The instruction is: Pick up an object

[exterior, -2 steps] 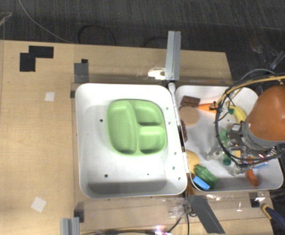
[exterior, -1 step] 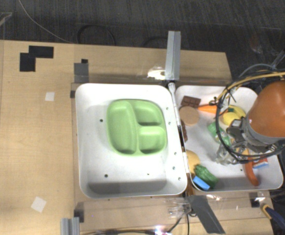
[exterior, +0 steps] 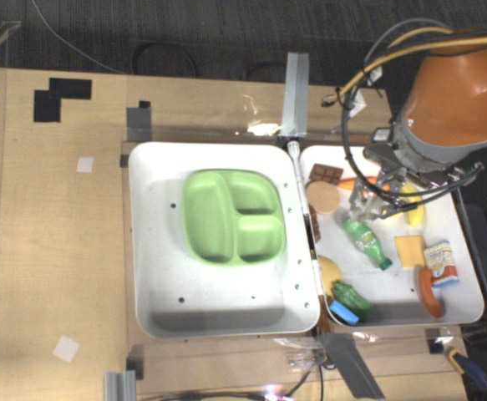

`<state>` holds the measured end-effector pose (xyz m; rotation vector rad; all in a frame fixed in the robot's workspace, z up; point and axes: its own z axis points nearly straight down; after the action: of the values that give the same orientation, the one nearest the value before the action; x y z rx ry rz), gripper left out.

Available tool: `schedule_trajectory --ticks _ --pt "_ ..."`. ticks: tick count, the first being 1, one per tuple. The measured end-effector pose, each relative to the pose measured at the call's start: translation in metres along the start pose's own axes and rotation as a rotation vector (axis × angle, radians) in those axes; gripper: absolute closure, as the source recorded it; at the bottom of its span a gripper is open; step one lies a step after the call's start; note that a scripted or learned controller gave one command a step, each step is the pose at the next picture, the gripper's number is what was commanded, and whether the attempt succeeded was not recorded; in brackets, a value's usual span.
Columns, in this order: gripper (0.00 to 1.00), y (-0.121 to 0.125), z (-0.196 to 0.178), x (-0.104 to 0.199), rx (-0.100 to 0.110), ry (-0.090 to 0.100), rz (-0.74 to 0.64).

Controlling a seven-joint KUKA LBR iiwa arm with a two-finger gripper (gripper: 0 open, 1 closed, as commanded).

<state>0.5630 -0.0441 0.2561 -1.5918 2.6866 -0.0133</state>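
One clear green bottle (exterior: pixel 367 242) lies slantwise below the fingers (exterior: pixel 370 200), whose state I cannot tell.

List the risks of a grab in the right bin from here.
1. The gripper hangs over a crowded patch: green bottle, brown disc and yellow piece lie close, so it may nudge a neighbour.
2. The bottle lies on its side and may roll away.

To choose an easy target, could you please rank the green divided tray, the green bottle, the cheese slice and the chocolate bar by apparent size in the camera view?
1. Green divided tray, by far the largest.
2. Green bottle.
3. Cheese slice and chocolate bar look alike; I would not rank them.
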Motion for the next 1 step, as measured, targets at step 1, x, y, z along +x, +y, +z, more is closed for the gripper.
schedule_trajectory --ticks 1 --pt "1.00 -0.0123 0.0642 0.0619 -0.014 0.007 -0.122"
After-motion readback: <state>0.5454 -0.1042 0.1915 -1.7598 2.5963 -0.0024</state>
